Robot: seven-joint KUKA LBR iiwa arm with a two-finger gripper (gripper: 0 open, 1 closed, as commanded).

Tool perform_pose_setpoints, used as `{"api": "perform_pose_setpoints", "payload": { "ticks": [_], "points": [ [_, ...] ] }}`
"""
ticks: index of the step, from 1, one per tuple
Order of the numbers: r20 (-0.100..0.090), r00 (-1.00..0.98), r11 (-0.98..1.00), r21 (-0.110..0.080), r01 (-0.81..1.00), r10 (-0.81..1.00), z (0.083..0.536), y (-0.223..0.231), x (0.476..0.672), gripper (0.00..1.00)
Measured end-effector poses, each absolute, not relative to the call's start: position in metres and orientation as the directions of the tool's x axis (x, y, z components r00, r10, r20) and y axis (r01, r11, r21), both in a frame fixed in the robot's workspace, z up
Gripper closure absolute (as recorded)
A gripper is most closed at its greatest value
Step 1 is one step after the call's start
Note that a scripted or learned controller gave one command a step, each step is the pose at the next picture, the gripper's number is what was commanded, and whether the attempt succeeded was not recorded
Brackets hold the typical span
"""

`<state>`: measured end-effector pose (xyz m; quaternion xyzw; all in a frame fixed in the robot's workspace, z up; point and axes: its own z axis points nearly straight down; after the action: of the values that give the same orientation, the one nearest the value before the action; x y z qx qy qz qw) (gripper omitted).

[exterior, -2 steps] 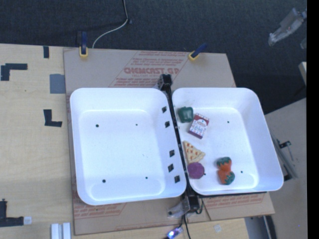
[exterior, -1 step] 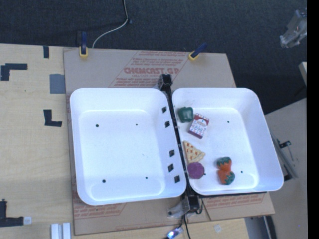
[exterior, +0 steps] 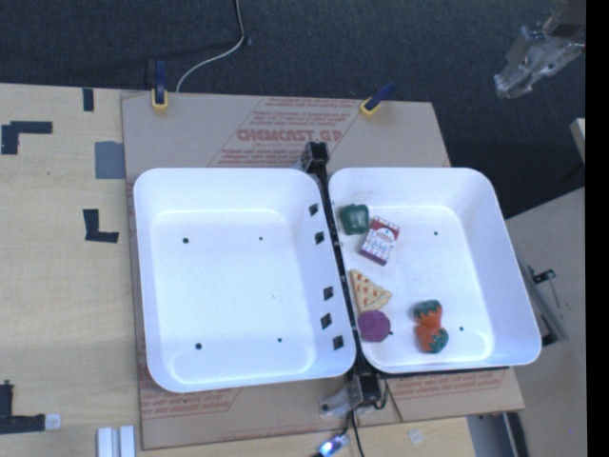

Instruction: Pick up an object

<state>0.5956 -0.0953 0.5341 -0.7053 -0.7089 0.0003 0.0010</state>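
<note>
From the camera above, two white bins sit side by side on a cardboard sheet laid over the desk. The left bin shows only bare white floor with a few small dark dots. The right bin holds all the objects, gathered toward its left wall and lower middle.

A dark green piece lies near the divider, up in the bin. Just beside it, to its lower right, a small red-and-white box lies tilted. Below these a pizza slice rests against the left wall, and a purple round toy sits just under it. To the right of the purple toy, apart from it, an orange-and-green toy lies near the bin's lower edge.

The jaws hang at the upper right corner of the view, over the dark floor, well apart from both bins and from every object. They are blurred and small; whether they are released or clenched cannot be told. Nothing is visibly between them.

Two clamps, one yellow and one blue-and-yellow, grip the cardboard's far edge.
</note>
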Motion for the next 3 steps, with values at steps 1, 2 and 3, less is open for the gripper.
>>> {"api": "perform_pose_setpoints", "payload": {
  "ticks": [1,2,3],
  "points": [
    [0.0,-0.005,0.005,-0.001,1.0,1.0,0.535,-0.044,0.587,1.0],
    [0.002,-0.009,0.009,-0.001,1.0,1.0,0.535,0.029,0.577,1.0],
    [0.001,-0.008,0.008,-0.002,1.0,1.0,0.535,0.095,0.552,1.0]
  ]
}}
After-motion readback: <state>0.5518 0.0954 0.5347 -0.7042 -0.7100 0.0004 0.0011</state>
